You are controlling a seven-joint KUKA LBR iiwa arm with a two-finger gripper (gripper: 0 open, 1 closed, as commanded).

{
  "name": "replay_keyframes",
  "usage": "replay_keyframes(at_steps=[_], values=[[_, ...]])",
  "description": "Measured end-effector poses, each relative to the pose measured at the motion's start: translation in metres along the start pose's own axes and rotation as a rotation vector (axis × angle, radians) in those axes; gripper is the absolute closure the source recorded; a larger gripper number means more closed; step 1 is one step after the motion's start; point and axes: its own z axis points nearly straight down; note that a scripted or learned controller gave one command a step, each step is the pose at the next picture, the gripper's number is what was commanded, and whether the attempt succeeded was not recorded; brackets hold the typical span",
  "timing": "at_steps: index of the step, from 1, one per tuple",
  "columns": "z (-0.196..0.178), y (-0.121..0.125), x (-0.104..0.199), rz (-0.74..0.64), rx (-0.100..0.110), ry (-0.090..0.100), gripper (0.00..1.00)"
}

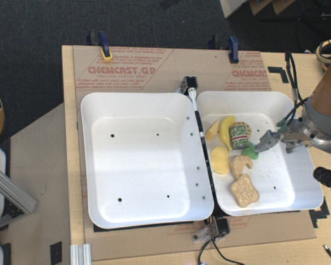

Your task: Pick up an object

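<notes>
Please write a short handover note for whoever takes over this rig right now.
Gripper: low over the right bin, beside the toy pile; grip state unclear, nothing visibly held.
Things: all in the right bin's left half: banana, green-and-red toy, yellow piece, tan waffle-like piece, small tan piece.
Left bin: nothing moved there.
Done: approach to the pile.
Left: grasp one item and lift it.
</notes>
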Motion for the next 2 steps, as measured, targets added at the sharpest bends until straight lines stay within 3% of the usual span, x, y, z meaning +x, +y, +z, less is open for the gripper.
replay_keyframes(at_steps=[1, 2], values=[[0.122, 0.007, 0.023, -0.001, 0.001, 0.002, 0.00], [0.108, 0.007, 0.020, 0.002, -0.004, -0.002, 1.00]])
